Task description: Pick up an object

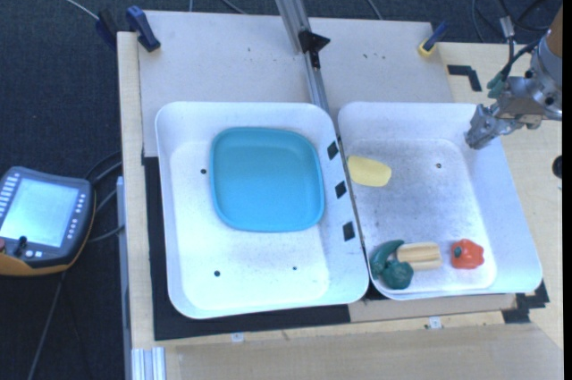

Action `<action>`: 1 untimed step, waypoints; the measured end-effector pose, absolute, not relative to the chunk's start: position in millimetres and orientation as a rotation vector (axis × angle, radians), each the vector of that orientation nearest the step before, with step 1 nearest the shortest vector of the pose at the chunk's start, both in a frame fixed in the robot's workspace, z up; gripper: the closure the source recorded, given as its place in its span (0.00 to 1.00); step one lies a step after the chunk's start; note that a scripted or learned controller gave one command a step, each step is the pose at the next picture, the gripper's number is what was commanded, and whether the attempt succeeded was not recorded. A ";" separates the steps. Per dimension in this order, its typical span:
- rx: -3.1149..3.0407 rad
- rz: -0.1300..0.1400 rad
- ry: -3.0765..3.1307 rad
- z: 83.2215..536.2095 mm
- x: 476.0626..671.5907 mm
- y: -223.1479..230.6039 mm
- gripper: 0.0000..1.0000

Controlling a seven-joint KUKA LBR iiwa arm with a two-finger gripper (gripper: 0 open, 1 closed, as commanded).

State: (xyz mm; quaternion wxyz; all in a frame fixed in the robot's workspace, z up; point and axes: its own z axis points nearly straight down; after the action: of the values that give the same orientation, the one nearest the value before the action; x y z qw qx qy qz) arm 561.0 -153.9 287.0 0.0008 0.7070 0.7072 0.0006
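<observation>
The red toy tomato (466,254), lower right, looks light, hard and slippery: grip its middle; claw (477,134) state unreadable.

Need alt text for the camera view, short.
Gripper hovers over the right bin's far right corner. That bin holds a yellow piece, green pepper, tan block and red tomato; the left bin holds a blue plate.

The robot arm (536,88) is grey and shiny, like metal — small parts stacked close together. Thin black cables run along its top. Its gripper (476,135) is grey too — short and stubby.
</observation>
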 end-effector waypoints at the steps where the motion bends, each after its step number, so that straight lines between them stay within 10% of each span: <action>1: 2.218 0.000 2.227 269.1 573.5 -106.6 1.00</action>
State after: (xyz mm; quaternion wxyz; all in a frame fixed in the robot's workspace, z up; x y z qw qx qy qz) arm 573.5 -106.6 269.1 -0.0006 0.7056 0.7086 0.0001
